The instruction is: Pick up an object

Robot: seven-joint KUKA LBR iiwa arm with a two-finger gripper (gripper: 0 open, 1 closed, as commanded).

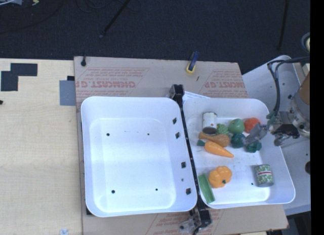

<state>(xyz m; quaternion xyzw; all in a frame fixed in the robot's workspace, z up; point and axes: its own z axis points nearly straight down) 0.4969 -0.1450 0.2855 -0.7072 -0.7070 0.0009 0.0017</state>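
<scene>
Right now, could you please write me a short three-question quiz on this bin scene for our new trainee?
1. True or false: the carrot lies in the left bin.
2. Which item sits nearest the right bin's front right corner? A) orange pepper B) small can C) red tomato
3. Fill in: the gripper is over the ____ bin.

Key: 1 false; 2 B; 3 right.

The left bin offers open floor throughout. In the right bin, toys crowd the upper middle: can, green ball, carrot. Bare floor lies between the orange pepper and small tin.
</scene>
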